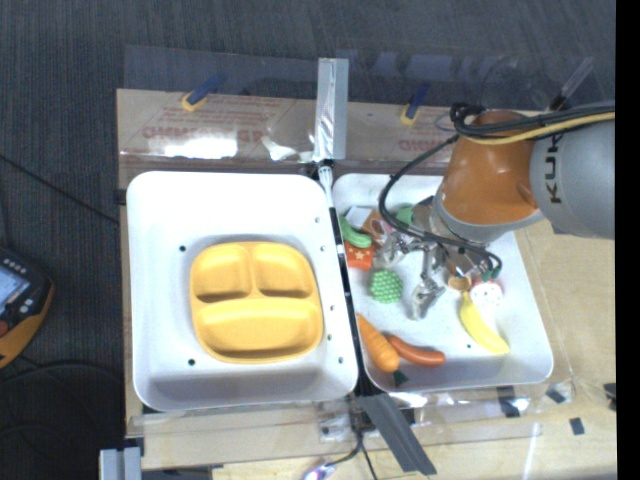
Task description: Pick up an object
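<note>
Bench edge w/ two white bins, dark carpet around.

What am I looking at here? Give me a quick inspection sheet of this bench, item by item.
Surface: two white bins, left bin and right bin, side by side.
Job's things: toy foods in the right bin: banana, carrot, sausage, green bumpy ball.
Clutter: yellow divided tray in the left bin.
Grippers: gripper low over the right bin, nothing visibly between its fingers.
Cables: black cable looping off the arm.
Surroundings: dark carpet, device at left.
</note>
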Robot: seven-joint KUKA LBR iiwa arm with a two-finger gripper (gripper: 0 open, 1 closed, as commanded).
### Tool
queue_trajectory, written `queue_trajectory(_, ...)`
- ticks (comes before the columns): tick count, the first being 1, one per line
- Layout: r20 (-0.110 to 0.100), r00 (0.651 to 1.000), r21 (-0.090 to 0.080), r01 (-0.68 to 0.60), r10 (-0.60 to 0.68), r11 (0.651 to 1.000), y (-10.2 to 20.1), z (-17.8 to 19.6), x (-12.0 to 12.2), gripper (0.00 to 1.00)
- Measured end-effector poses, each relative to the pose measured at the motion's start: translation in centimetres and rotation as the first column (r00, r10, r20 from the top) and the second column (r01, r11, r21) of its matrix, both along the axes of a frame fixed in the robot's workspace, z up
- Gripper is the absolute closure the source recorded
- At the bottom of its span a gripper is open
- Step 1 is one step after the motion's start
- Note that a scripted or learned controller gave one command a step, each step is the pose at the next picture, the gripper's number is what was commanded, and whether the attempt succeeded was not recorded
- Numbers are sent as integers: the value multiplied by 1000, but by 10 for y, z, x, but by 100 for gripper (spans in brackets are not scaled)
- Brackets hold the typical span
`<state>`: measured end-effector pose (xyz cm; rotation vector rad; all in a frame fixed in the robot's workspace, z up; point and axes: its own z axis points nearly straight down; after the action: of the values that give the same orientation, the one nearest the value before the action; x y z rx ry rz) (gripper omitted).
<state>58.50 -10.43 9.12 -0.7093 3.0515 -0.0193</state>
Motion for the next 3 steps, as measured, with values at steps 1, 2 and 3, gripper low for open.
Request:
queue_trajectory(1, 9, 995, 10, 104, -104, 995, 5, 0, -16, 0)
queue_trajectory(2, -1, 975, 12, 221, -221, 975, 8, -1, 6, 0)
queue_trajectory(3, 3, 994, 7, 113, -113, 994, -89, 0, -24, 0)
